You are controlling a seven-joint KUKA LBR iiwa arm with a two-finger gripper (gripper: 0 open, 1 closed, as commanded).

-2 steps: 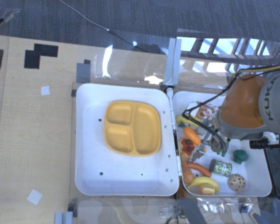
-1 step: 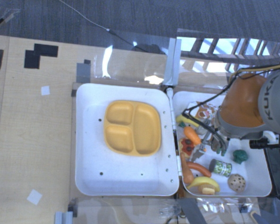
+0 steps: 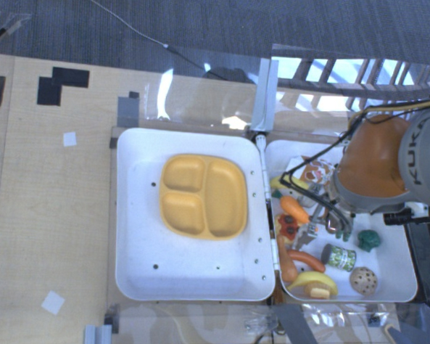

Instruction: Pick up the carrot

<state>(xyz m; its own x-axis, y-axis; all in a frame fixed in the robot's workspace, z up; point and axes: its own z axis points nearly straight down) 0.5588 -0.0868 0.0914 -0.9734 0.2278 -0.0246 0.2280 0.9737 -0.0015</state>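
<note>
The carrot [image 3: 294, 207], a short orange piece, lies near the left wall of the right bin [image 3: 410, 289]. My gripper [image 3: 317, 230] hangs just right of it and slightly nearer the front, under the arm's orange band. Its fingers stand open with nothing between them, and the left fingertip [image 3: 302, 239] sits below the carrot's right end. The carrot rests in the bin, apart from the fingers.
Around the carrot lie a red toy [image 3: 287, 224], a sausage [image 3: 304, 261], a banana [image 3: 316, 283], a green can [image 3: 338, 257], a green toy [image 3: 369, 239], a dotted ball [image 3: 363, 281] and a printed packet [image 3: 317, 172]. The left bin [image 3: 129, 271] holds a yellow divided plate [image 3: 202, 196].
</note>
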